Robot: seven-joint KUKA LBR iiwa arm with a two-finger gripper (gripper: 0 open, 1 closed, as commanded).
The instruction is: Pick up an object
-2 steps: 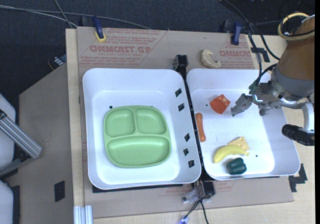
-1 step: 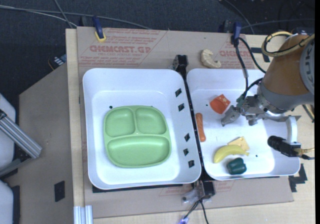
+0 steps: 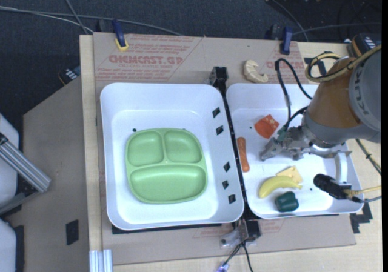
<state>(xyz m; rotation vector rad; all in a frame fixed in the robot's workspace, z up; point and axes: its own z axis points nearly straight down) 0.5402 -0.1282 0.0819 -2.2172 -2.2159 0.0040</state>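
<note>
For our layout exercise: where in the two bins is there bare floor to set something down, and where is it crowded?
Left bin: bare strips around the green divided plate, widest along the far wall. Right bin: bare at the far end, above the orange-red block. Crowded lower down, where the hand, banana, dark green object, yellow wedge and orange stick cluster.

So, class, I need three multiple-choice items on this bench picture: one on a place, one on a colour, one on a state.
1. Where does the green divided tray lie?
A. left bin
B. right bin
C. on the cardboard

2. What colour is the item beside the yellow banana, nearest the bin's front rim?
A. red
B. dark green
C. blue

3. How does the tray sit?
A. flat, hollows up
B. on edge
C. upside down

Answers: 1 A, it fills the left bin. 2 B, the dark green item touches the banana. 3 A, three hollows face up.
</note>
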